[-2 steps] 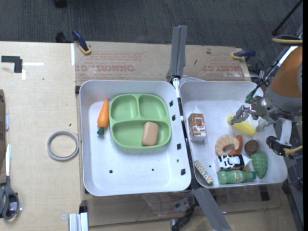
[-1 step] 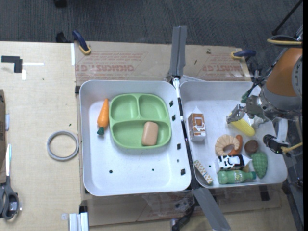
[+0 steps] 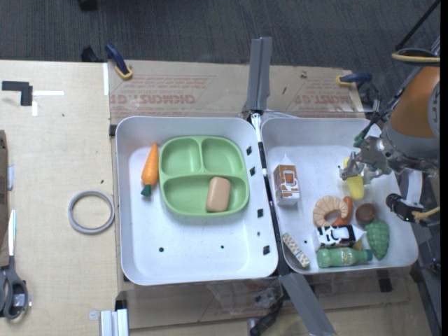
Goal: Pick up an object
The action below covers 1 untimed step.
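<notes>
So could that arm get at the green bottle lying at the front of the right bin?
Probably yes. The hand hangs over the same bin, and the green bottle lies uncovered, though toys crowd close behind it.

The light is bright and even, with soft little shadows. The white bins (image 3: 189, 264) shine a bit (no hard glare). Small things look fuzzy.
</notes>
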Available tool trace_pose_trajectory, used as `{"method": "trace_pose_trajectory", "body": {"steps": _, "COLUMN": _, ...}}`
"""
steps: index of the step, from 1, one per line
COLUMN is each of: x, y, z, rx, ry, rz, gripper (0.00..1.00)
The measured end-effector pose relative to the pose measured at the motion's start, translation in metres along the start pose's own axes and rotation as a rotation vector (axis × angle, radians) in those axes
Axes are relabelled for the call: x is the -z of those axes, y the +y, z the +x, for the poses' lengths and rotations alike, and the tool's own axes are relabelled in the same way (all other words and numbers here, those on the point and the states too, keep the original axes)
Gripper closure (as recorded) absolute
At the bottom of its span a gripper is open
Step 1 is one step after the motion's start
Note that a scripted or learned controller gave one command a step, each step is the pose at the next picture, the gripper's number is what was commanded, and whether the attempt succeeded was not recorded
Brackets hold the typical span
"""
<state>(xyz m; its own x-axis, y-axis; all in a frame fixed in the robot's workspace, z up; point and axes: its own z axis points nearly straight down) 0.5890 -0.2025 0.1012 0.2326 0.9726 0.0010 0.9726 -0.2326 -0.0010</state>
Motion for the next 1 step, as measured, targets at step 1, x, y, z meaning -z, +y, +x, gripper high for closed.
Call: {"method": "trace_pose_trajectory", "body": {"steps": 1, "x": 0.0806, "y": 0.0617, "z": 0.0441, "rx": -0.097, "ry": -0.003, "rz": -0.001, "gripper": 1.0}}
